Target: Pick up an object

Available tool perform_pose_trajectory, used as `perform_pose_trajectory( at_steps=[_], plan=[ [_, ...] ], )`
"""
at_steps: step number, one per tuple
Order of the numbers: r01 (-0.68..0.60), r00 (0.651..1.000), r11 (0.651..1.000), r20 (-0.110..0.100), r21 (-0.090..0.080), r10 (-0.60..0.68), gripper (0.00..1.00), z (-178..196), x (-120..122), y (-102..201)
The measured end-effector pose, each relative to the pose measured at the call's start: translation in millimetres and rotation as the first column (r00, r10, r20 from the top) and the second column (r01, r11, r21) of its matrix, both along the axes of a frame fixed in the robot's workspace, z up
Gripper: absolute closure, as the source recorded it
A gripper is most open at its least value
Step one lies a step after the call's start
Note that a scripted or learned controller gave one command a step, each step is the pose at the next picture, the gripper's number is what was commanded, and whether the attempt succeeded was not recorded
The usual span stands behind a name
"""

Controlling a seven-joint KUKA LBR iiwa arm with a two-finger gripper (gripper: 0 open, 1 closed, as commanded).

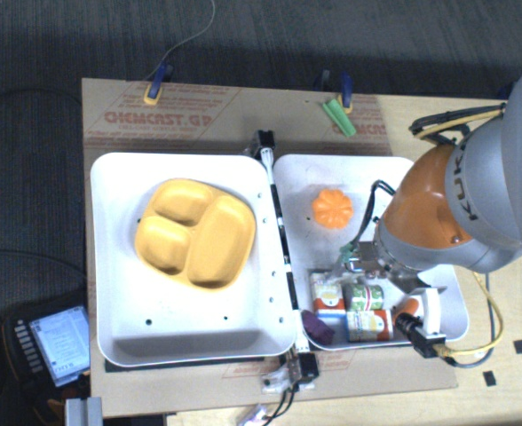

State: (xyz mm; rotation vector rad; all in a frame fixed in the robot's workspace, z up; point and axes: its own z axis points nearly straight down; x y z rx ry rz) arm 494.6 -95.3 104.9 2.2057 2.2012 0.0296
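Arm first: my grey link and orange band (425, 211) loom highest, over the arm-side half of the right bin (350, 162), and they hide the working end of the claw (360, 263). So I can't tell how far open the claw is or whether it has hold of anything.

Just under and in front of the claw, toward the bin's near wall, sits a tight pack: red-and-white carton (329, 293), green-and-white can (365, 295), another small carton (367, 324), and a purple piece (317, 327) at the corner away from my arm. They touch each other and crowd the near wall, prob. why the claw hangs right above them: closest target for the pick. Bad news is there are no gaps btwn them, so little room to slip down w/o nudging a neighbour.

Beyond the claw, toward the far wall, the orange ball (332, 209) lies alone w/ bare white floor all round. Easier approach, I'd judge, and clear of every rim.

Across the divider, well away from the claw, the left bin (119, 309) holds a yellow moulded tray (194, 233) near its middle; wide margins, but too broad for me, I'd guess.

Farthest off, the counter (243, 105) carries a green clip (339, 116) behind the right bin.
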Motion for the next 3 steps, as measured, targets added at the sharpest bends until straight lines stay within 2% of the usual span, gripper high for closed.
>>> perform_pose_trajectory(
  at_steps=[1, 2, 3],
  plan=[
    [0.0, 1.0, 1.0, -0.001, 0.0, 0.0, 0.0, -1, 0, 0],
    [-0.001, 1.0, 1.0, 0.0, 0.003, 0.001, 1.0, 10, 1, 1],
    [-0.001, 1.0, 1.0, -0.001, 0.003, 0.001, 0.0, 10, 1, 1]
  ],
)
